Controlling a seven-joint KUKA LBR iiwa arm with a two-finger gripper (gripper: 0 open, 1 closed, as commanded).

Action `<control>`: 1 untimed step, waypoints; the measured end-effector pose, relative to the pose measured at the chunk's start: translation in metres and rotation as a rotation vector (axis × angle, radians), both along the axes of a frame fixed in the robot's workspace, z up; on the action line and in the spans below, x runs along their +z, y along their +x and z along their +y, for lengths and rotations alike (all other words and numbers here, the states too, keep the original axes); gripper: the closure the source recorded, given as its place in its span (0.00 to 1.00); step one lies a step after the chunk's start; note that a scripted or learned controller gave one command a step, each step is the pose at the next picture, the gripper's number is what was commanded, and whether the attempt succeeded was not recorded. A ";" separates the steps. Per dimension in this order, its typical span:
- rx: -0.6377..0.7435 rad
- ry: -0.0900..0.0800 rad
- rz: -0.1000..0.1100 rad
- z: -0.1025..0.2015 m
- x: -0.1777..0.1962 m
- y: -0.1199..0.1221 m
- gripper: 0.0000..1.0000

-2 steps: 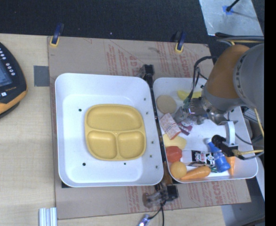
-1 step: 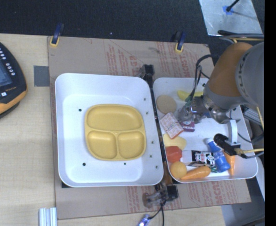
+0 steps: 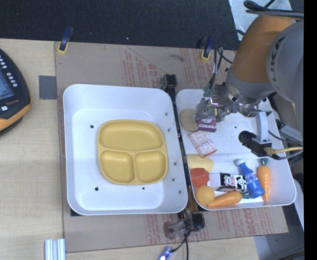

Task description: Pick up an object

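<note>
My gripper [image 3: 206,112] hangs over the back left part of the right bin [image 3: 280,199]. Directly under it, touching or nearly touching, is a small red and white box [image 3: 207,125]; whether it is gripped I cannot tell. A tan round disc [image 3: 187,120] lies just to the left. A pink and white packet [image 3: 202,143] lies in front of the gripper. Along the bin's front lie a yellow piece [image 3: 198,160], a red piece [image 3: 199,176], two carrots [image 3: 224,200] [image 3: 263,180], a blue bottle [image 3: 250,179] and a black and white box [image 3: 231,181].
The left bin [image 3: 77,145] holds a yellow divided tray [image 3: 132,150]. A black fitting [image 3: 250,140] sits at the right bin's right side. The grey and orange arm [image 3: 266,53] covers the back right. A handheld control unit [image 3: 1,93] lies at the far left.
</note>
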State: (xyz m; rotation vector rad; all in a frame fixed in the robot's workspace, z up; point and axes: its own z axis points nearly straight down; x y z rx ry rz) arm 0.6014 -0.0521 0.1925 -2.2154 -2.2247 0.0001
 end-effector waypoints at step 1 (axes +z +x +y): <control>0.000 0.000 0.001 0.027 0.029 -0.018 1.00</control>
